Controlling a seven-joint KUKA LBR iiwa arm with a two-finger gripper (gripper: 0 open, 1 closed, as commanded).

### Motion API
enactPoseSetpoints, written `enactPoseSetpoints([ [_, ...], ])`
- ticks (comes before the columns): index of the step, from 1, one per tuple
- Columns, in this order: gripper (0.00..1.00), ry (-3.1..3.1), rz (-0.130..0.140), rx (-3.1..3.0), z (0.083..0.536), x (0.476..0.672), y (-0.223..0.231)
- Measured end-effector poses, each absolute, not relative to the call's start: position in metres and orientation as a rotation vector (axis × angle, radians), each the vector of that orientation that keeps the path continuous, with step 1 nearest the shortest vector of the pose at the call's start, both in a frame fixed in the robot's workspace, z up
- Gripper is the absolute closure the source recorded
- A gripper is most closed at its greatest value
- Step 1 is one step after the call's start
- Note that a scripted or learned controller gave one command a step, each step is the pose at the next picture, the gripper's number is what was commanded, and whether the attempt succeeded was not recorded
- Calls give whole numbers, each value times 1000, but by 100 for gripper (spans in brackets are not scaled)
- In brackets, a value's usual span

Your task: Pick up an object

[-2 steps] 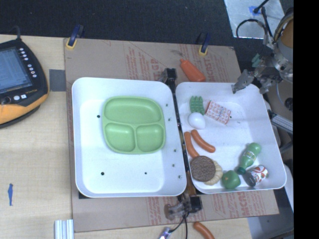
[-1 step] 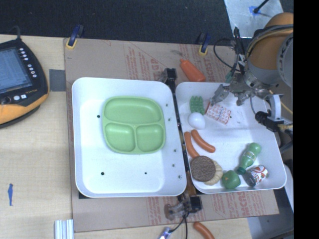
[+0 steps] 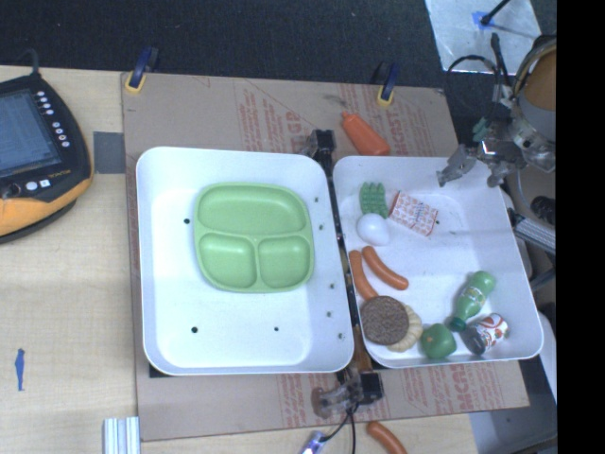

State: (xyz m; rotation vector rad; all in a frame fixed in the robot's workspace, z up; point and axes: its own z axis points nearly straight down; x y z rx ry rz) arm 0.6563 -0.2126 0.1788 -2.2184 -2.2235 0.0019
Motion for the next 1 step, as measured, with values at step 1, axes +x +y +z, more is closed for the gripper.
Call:
enactPoseSetpoints([
  [1,0,-2225,4,-2212,174,656,-158],
])
